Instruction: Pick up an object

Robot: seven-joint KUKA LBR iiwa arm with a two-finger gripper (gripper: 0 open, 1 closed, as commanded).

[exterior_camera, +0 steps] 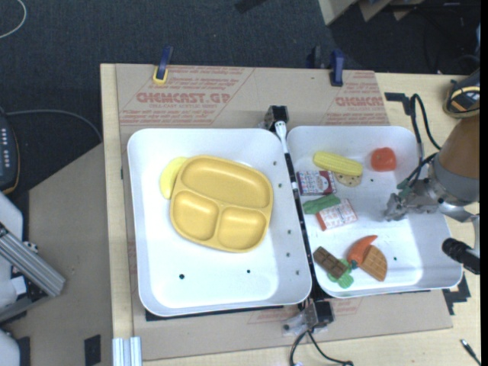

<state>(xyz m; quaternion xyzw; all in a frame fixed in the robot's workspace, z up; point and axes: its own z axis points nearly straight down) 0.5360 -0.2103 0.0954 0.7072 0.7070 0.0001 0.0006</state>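
In the left shallow white bin (152, 227) lies a yellow plastic three-compartment tray (221, 202), upside unclear, with a pale yellow flat piece (170, 175) poking out from under its left edge. The right white bin (427, 269) holds the smaller things: a red-and-white printed packet (315, 182) near the dividing rim, a green bean-like pod (321, 203) just below it, a second red-and-white packet (336, 216), a yellow corn cob (336, 162) beside a tan cookie (350, 179), a brown chocolate-like bar (329, 261), an orange carrot with a green stem (358, 249), a tan waffle-like wedge (374, 264) and a red round lump (383, 158). The grey gripper (396, 209) sits low over bare bin floor at the right; whether its tips are spread I cannot tell.
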